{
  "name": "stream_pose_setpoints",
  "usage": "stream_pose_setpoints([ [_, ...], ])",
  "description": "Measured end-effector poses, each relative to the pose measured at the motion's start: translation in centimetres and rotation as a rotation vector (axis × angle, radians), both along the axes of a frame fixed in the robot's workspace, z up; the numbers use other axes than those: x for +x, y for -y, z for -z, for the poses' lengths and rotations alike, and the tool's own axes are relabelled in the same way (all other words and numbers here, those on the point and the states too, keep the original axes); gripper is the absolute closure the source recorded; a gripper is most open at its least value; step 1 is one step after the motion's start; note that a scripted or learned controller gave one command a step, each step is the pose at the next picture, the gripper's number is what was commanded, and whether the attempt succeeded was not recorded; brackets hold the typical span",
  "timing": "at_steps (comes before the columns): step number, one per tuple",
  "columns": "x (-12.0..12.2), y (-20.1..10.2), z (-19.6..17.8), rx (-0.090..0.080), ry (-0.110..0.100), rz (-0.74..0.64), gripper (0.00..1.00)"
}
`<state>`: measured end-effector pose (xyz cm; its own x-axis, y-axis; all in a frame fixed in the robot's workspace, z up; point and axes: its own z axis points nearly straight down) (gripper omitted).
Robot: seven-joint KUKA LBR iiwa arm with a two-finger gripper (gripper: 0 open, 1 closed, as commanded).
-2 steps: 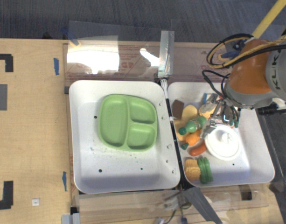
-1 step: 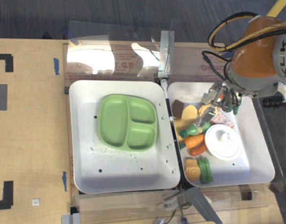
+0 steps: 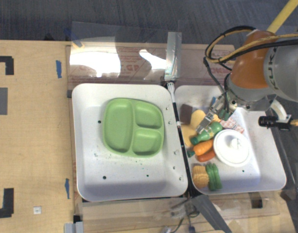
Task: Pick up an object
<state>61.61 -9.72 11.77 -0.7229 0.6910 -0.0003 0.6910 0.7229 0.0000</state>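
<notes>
You have two bins of smooth white plastic, the left bin (image 3: 85, 169) speckled with dark flecks. The green divided plate (image 3: 133, 126) looks like matt plastic. The bench top (image 3: 32, 144) reads as pale, unvarnished wood. A clear glossy sheet (image 3: 119, 57) behind the bins throws glare. The arm's orange band (image 3: 251, 64) is shiny.

Green divided plate (image 3: 133, 126), left bin (image 3: 85, 174)
</notes>
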Motion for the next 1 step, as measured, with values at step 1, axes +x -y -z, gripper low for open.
stream_pose_setpoints([
  [1, -1.28, 0.80, 2.51, -0.003, 0.016, -0.289, 0.00],
])
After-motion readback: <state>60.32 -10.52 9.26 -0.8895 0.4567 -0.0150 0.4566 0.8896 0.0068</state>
